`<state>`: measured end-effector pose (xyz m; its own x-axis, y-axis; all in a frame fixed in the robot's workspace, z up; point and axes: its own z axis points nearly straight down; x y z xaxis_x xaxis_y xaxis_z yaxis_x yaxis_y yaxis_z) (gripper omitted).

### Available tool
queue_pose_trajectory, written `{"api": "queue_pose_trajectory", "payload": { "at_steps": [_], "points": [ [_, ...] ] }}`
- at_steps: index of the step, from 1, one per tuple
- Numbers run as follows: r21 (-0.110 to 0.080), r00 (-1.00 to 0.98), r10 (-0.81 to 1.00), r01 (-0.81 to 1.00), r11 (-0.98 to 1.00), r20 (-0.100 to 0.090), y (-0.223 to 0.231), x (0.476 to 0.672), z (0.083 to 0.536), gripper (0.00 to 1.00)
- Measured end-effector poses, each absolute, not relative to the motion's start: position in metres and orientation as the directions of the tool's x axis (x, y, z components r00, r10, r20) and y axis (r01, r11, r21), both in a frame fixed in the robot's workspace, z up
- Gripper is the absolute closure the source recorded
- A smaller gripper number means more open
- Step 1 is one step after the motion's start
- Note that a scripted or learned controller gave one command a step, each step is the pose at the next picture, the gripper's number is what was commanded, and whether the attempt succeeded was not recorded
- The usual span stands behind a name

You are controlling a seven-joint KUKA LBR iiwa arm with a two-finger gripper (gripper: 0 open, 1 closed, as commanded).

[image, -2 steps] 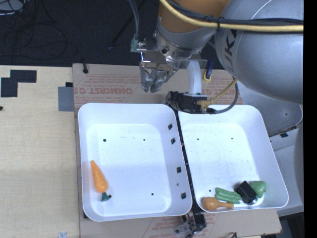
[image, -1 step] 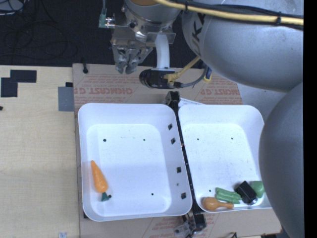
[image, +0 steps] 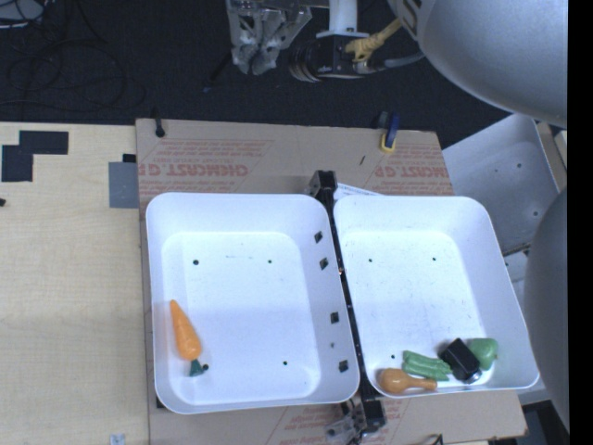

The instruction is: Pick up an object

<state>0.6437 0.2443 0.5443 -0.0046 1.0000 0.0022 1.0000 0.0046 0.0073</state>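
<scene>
An orange carrot (image: pixel 184 332) with a small green top lies near the left wall of the left bin (image: pixel 232 213). In the front right corner of the right bin (image: pixel 422 213) sit a tan pear-shaped piece (image: pixel 405 381), a green pod-like piece (image: pixel 426 366), a black block (image: pixel 460 359) and a green leafy piece (image: pixel 484 349), all close together. My gripper (image: pixel 262 44) hangs high at the top of the view, beyond the back edge of the bench and far from both bins.
Both bins rest on a brown cardboard sheet (image: pixel 278 160) over a pale wooden bench. A black hinge strip (image: pixel 335 286) runs between the bins. The bulky grey arm (image: pixel 491 35) fills the upper right. A blue and yellow clip (image: pixel 390 133) sits at the cardboard's back edge.
</scene>
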Motion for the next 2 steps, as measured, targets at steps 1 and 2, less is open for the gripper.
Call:
{"api": "queue_pose_trajectory", "payload": {
  "at_steps": [1, 2],
  "points": [
    [-0.015, 0.008, 1.0, 1.0, -0.008, -0.006, 0.152, 0.643, 0.42, 1.0],
    [0.003, -0.009, 1.0, 1.0, 0.009, 0.004, 0.23, 0.602, 0.501, 1.0]
  ]
}}
